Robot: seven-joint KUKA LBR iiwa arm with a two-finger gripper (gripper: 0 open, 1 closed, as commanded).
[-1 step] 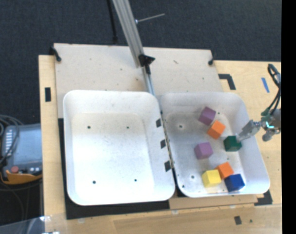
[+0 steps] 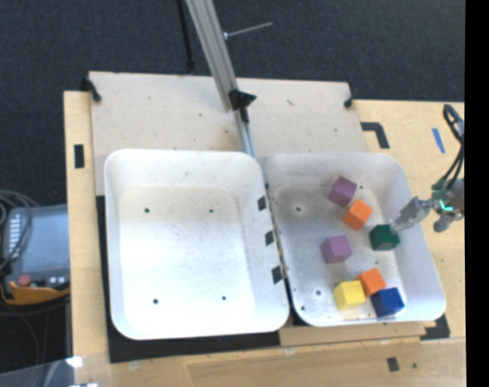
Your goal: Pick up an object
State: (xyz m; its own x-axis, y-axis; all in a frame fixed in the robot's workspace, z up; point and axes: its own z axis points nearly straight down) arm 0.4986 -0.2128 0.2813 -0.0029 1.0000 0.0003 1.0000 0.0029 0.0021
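The right bin (image 2: 304,180) holds several small cubes. A purple cube (image 2: 341,190) and an orange cube (image 2: 358,214) lie near its back. A green cube (image 2: 383,237) sits by the right wall and a second purple cube (image 2: 335,248) is in the middle. At the front right, a yellow cube (image 2: 350,293), another orange cube (image 2: 373,280) and a blue cube (image 2: 387,301) cluster together. My gripper (image 2: 424,218) hangs over the bin's right rim, just right of the green cube. Its fingers are spread open with nothing between them.
The left bin (image 2: 115,216) lies beside the right one, sharing a divider (image 2: 272,240). A metal camera mast (image 2: 216,47) rises at the back. A grey control pendant (image 2: 26,248) sits off the bench's left side.
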